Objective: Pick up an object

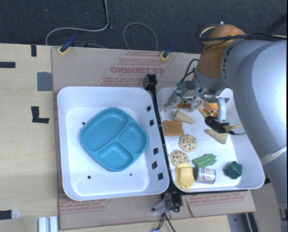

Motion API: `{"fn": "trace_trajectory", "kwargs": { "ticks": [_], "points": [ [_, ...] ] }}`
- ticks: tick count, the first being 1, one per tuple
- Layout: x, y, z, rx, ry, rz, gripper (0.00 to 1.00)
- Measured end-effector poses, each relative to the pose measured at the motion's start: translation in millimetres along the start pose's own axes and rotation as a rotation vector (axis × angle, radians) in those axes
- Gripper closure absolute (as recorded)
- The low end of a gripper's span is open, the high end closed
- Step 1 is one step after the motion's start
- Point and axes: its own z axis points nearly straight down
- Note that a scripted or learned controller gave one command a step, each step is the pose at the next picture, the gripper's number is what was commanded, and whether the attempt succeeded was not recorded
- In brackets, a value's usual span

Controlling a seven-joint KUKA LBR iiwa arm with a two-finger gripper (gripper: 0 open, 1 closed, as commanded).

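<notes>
The claw [194,96] is seen low over the far end of the right bin [248,170], and how far it is open cannot be told, nor is anything seen held in it. In that bin are laid a toast slice [173,128], two cookies [188,142], a green pea pod [204,160], a yellow corn piece [184,175], a small can [206,175] and a dark green piece [233,169]. A blue divided plate [114,138] is set in the left bin [68,129] on the table [18,144].

Food toys lay scattered in the right bin [250,178]: two cookies [188,142], a tan wedge [184,116], perhaps a can [205,175].
</notes>
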Motion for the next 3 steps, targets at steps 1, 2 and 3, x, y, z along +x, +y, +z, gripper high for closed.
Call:
{"fn": "trace_trajectory", "kwargs": {
  "ticks": [1, 2, 3],
  "points": [
    [-7, -55, 8, -0.01, 0.002, 0.004, 0.0],
    [8, -1, 0, -0.007, 0.003, -0.001, 0.0],
    [-3, -67, 8, -0.01, 0.002, 0.005, 0.0]
  ]
}}
